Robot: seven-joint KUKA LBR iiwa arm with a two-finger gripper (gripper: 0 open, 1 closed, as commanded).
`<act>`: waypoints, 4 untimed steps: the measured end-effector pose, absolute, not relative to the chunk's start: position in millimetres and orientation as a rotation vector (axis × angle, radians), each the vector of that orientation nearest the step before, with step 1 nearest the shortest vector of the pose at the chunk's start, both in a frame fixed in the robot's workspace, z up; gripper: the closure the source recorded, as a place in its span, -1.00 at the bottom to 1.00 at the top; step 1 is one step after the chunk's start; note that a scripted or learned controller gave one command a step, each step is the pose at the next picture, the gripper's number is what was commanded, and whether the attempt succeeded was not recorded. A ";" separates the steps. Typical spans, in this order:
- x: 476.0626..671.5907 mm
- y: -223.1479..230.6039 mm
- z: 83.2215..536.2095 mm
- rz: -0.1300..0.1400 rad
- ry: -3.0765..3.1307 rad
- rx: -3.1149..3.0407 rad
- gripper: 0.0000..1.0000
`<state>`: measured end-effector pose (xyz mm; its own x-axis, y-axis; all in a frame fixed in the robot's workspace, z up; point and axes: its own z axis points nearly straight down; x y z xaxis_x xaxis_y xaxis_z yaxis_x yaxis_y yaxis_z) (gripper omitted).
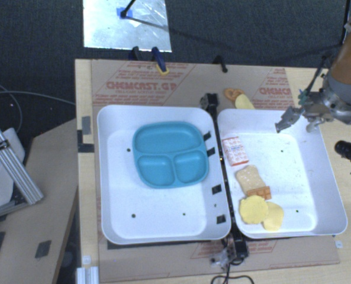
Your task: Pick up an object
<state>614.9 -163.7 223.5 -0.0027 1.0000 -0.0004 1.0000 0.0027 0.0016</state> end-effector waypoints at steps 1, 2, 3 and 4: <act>574.8 -171.9 118.8 -0.008 2.226 2.229 -1.00; 489.5 -98.9 103.2 -0.004 2.233 2.226 -1.00; 545.5 -81.4 83.6 0.005 2.227 2.211 -1.00; 544.1 -83.2 95.3 0.005 2.223 2.215 1.00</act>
